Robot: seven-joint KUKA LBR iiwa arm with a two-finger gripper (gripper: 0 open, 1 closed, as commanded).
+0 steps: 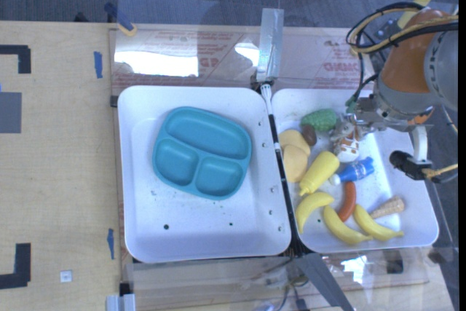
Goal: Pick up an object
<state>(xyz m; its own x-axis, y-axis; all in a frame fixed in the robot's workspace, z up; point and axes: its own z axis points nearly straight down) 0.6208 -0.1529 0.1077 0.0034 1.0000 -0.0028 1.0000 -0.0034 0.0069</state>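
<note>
The gripper (354, 129) hangs low over the right bin (426, 229), near its far edge, just above a small white-and-orange object (349, 148); I cannot tell how its fingers stand. Bananas (348, 223) lie by the near edge, and a blue divided plate (202, 152) sits mid left bin (138, 229).
</note>
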